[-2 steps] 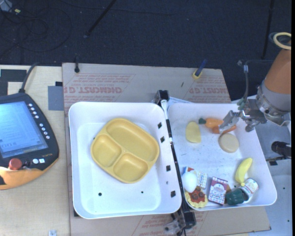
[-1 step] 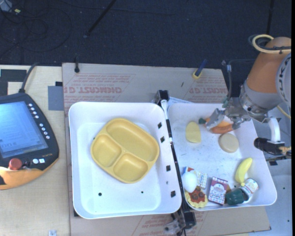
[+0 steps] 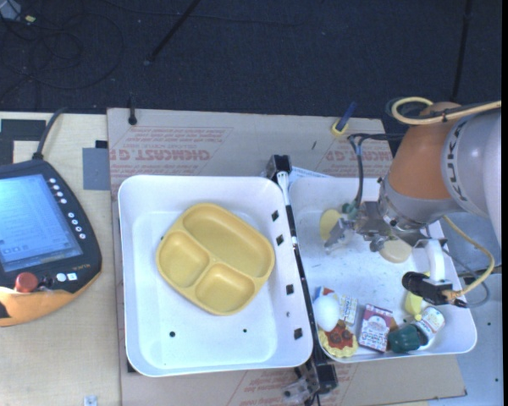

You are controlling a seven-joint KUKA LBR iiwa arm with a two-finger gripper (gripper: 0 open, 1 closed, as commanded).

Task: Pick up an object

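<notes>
Yellow lemon [image 3: 329, 222] sits in right bin [image 3: 467, 335], upper-left part, near divider. Gripper [image 3: 345, 227] low over bin, just right of lemon, almost touching. Nothing seen between jaws; spread or pressed, cannot tell. Lemon long axis roughly upright in view. Likely needs slight shift left before closing. Other clutter lies along bin's near edge, well apart.

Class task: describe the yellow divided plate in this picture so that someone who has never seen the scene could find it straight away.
Start at the two shallow white bins lying side by side on the bench and take the left-hand white bin. Near its middle lies a pale yellow plastic plate with rounded corners. Three sunken compartments set it apart, and it lies alone, whereas the small packets and toys crowd the right-hand white bin.
</notes>
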